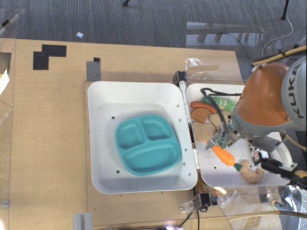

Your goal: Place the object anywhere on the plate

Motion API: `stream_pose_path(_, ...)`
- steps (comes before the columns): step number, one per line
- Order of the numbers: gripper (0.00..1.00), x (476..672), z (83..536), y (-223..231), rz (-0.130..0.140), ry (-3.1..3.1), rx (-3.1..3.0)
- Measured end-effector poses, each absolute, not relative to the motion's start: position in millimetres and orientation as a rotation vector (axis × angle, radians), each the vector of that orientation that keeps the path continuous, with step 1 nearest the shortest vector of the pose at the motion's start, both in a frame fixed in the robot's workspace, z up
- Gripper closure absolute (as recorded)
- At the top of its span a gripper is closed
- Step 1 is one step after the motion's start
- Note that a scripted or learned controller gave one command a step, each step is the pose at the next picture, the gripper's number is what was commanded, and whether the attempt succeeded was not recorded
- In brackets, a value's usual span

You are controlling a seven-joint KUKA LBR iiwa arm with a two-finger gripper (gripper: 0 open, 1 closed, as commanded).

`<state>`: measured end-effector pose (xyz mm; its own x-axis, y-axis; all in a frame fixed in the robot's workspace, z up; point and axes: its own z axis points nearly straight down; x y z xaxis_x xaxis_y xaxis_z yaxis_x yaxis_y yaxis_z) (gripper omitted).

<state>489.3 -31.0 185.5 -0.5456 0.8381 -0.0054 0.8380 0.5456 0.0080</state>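
A teal plate (147, 144) with three compartments lies in the left white bin (103, 128). My gripper (218, 141) is low over the right bin (207, 171), near its left side. An orange carrot-shaped toy (224, 155) lies right under the gripper and slants down to the right; whether they touch is unclear. The grey arm with its orange band (264, 97) covers much of the right bin's far side.
The right bin also holds a brown and orange sausage-like toy (202, 112), a green item (223, 102) partly under a black cable, and a beige lumpy toy (252, 174) at the carrot's lower end. A ridge (189, 128) separates the two bins.
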Motion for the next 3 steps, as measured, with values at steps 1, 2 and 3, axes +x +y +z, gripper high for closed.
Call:
stream_pose_path(1, 1.0, 490.3, 264, 35, 0.018, 2.794, 1.407)
stream_pose_path(2, 1.0, 520.3, 317, 141, 0.016, 2.887, 1.216)
stream_pose_path(3, 0.0, 520.4, 316, 137, 0.01, 2.884, 1.226)
